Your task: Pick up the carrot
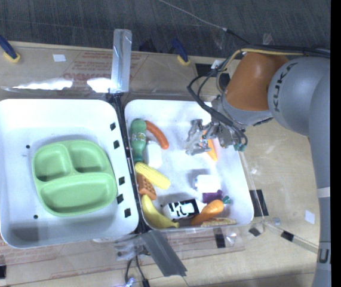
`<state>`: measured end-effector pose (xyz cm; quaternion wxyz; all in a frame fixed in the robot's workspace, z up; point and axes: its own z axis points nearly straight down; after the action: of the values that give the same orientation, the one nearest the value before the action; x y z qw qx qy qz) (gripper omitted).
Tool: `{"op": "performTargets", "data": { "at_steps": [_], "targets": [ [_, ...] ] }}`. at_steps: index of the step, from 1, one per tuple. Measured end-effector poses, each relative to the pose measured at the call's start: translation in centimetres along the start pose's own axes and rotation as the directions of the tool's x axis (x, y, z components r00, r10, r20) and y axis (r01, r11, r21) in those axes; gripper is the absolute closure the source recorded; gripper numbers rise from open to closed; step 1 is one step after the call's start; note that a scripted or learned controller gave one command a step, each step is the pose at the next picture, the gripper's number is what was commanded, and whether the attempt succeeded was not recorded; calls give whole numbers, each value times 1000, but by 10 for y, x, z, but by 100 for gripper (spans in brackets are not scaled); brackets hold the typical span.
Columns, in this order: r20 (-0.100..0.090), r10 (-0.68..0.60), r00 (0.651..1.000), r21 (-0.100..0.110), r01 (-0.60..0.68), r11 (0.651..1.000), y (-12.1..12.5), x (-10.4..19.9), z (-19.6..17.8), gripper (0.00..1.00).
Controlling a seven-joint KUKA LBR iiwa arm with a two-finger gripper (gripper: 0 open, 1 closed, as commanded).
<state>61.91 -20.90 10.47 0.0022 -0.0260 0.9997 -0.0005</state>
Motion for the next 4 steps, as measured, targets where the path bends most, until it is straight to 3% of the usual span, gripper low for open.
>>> {"op": "performTargets", "data": {
  "at_steps": [1, 2, 3, 4],
  "targets": [
    [-1, -1, 1000, 0, 1, 1000, 0, 0, 0, 0],
    [4, -6, 1000, 1, 6, 1000, 1, -2, -11, 100],
    [4, -7, 1000, 1, 7, 1000, 1, -2, -11, 0],
    [9, -11, 1000, 3, 11, 1000, 2, -3, -22, 100]
  ]
}}
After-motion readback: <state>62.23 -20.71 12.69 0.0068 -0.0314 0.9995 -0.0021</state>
